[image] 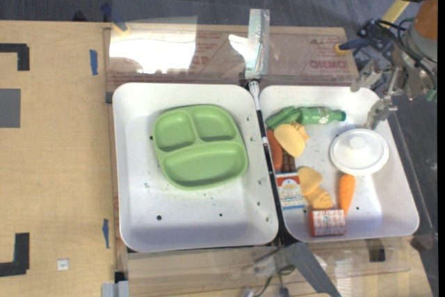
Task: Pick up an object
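The left bin [132,170] holds a green divided plate [200,146], lying flat near its middle. In the right bin [403,198], a green bottle [306,115] lies along the far side, with a yellow piece [290,138] just in front of it. A small carton [290,193] and a yellow wedge [314,188] sit near the divider, a red can [327,222] by the near wall. A white round lid [359,150] rests beside an orange carrot [346,192]. The hand [384,102] hangs over the bin's far right corner, above the lid; whether it is open or closed cannot be told, and nothing shows in it.
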Controlling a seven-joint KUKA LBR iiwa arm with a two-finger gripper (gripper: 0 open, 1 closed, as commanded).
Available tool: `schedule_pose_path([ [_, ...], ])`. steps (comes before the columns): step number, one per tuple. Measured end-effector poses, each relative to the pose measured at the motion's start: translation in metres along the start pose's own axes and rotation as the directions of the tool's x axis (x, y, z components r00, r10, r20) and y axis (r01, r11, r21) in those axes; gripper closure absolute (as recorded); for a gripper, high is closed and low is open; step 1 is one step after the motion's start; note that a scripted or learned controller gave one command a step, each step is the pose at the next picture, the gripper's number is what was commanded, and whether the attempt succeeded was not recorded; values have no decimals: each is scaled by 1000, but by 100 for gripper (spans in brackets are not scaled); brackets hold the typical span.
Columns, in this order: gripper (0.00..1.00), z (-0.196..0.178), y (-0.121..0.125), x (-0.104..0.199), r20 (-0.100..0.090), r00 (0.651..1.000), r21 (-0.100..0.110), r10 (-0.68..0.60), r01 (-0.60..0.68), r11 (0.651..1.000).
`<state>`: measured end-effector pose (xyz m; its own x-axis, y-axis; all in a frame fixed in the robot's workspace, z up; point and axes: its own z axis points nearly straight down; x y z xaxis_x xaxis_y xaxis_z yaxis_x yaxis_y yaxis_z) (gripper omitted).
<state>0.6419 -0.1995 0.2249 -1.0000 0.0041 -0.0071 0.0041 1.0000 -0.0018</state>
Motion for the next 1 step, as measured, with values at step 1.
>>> schedule_pose_path([
  [1, 0, -118, -26, 33, 14, 998, 6, -68, 68, 998],
])
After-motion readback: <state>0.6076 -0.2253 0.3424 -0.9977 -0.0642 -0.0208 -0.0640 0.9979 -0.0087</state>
